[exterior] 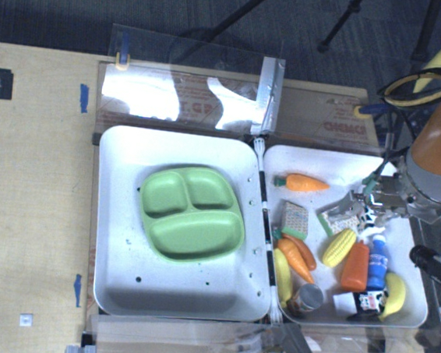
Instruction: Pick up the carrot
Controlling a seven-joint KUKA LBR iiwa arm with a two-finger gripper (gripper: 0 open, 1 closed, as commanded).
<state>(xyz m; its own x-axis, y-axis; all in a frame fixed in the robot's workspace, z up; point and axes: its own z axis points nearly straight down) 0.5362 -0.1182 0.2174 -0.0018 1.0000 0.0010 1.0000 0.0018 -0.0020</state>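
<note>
End effector point(368, 201) hovers at the right bin's point(417, 314) far right side; whether it is spread, I cannot tell. One carrot point(307, 184) lies just to its left, long axis crosswise, near the far wall.

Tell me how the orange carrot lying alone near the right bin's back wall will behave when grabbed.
The orange tapered carrot looks like smooth, stiff plastic, so probably light and rigid. Its round body may roll or slip from the fingers. It lies apart from other things, so nothing should snag.

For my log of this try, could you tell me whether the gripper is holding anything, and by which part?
Nothing is held. The gripper hangs over the right bin, nothing between its fingers. One carrot lies to its left, apart from it; another lies lower down.
</note>
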